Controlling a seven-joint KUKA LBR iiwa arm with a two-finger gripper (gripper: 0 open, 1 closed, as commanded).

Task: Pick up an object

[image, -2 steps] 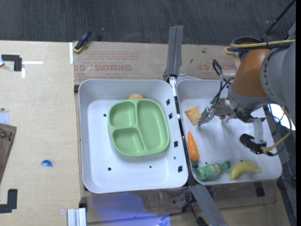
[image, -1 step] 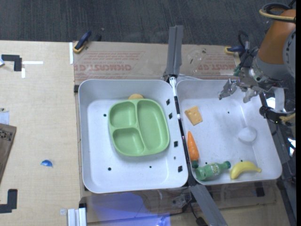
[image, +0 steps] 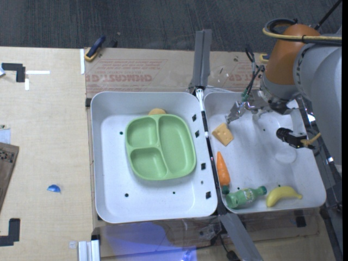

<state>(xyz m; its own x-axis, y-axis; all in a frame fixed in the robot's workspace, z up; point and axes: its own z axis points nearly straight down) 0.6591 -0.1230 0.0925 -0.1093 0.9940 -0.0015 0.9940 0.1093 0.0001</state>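
**Inspector:** As the arm reaches in from the right, its gripper sits over the upper left part of the right bin. The fingers look slightly parted with nothing between them, though they are small and hard to read.

**Clerk:** And the objects?

**Inspector:** A cheese wedge lies just below the gripper, apart from it. A carrot rests against the bin's left wall. A green bottle lies on its side at the front edge, with a banana just to its right.

**Clerk:** The left bin?

**Inspector:** It holds a green divided plate. A yellowish item shows at the plate's far rim, mostly hidden.
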